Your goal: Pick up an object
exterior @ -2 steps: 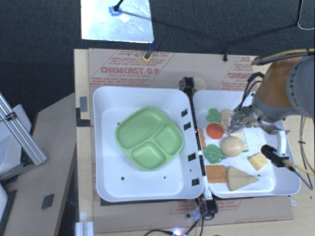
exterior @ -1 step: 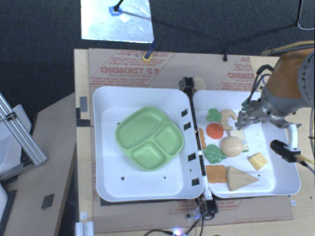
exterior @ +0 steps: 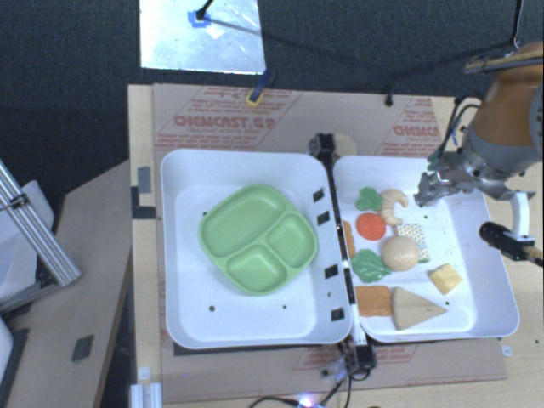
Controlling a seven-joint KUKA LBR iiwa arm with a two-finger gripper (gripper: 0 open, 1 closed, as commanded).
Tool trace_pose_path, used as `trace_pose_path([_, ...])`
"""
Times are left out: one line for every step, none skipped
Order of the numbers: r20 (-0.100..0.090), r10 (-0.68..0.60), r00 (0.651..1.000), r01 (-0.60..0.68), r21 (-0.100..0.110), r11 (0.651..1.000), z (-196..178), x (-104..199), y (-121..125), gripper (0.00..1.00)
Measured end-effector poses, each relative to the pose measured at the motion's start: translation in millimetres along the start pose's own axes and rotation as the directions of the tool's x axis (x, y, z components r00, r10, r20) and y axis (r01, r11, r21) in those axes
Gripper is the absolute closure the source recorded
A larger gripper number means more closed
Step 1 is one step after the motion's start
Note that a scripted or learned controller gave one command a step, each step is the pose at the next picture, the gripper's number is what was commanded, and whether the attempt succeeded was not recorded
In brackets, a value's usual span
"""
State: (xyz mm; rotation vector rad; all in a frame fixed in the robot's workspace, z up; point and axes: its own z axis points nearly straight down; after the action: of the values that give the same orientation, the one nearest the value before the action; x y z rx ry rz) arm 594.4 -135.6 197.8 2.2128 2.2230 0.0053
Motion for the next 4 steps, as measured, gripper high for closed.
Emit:
trace_pose_path([-0.001,0.0,1.0,0.0,0.003,1.0,-27,0,1,1.0])
trace_pose_path([-0.002,-0.005,1.0,0.005,0.003,1.0,-35,53,6,1.0])
trace_pose_path([-0.002,-0.002,1.0,0.002,0.002,1.0,-41,103,23,1.0])
trace_pose_path([-0.001,-0.003,1.0,0.003,0.003,1.0,-21,142,38,1.0])
